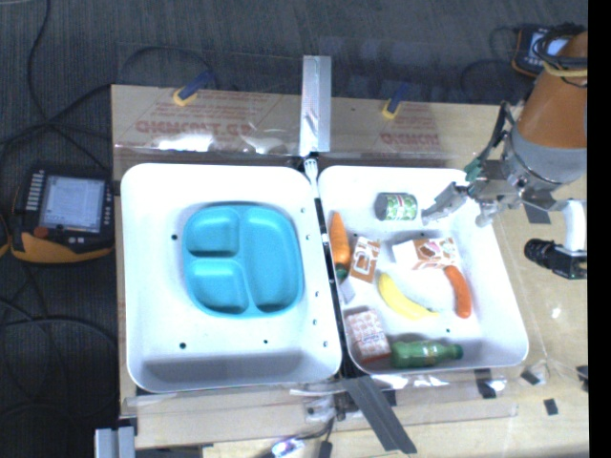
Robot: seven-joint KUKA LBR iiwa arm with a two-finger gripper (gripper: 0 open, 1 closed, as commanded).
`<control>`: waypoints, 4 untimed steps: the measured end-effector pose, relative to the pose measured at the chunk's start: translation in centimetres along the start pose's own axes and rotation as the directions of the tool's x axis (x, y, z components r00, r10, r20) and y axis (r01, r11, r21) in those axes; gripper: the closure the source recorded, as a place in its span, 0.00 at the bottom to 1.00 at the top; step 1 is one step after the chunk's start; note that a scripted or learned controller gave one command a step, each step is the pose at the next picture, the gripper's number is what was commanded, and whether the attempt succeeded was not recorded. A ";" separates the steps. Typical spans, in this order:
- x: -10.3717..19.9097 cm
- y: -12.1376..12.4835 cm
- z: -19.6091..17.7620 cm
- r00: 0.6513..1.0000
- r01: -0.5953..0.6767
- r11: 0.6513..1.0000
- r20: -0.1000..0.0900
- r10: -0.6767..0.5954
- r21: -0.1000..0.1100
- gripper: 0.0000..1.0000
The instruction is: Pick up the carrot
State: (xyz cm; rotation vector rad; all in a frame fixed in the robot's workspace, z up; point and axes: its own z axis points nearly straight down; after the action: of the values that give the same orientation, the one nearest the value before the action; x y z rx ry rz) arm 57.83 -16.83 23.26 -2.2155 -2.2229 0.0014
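The carrot (339, 240) is orange with a green stub at its near end. It lies lengthwise against the left wall of the right bin (506, 284). My gripper (462, 208) hangs over the bin's far right corner, well to the right of the carrot and just right of a green can (395, 206). Its two fingers stand spread apart with nothing between them. The grey arm with its orange band (554, 113) reaches in from the upper right.
The right bin also holds a banana (406, 299), a red sausage (461, 292), a green bottle (425, 353), two small cartons (366, 259) (431, 253) and a red packet (368, 330). A blue divided tray (241, 259) lies in the left bin.
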 end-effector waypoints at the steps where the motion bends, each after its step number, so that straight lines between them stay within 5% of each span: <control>1: 6.7 -4.7 4.3 0.997 -0.075 0.997 0.001 0.075 0.002 0.00; 2: 0.1 -1.8 0.0 0.991 -0.135 0.991 0.004 0.135 -0.001 0.00; 3: -3.2 -7.1 3.9 0.976 -0.217 0.976 0.003 0.217 0.001 0.00; 4: -3.2 -7.1 3.9 0.976 -0.216 0.976 0.003 0.216 0.001 0.00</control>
State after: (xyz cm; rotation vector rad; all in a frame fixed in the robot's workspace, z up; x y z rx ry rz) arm 50.73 -20.03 19.39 -2.4451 -1.9696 0.0065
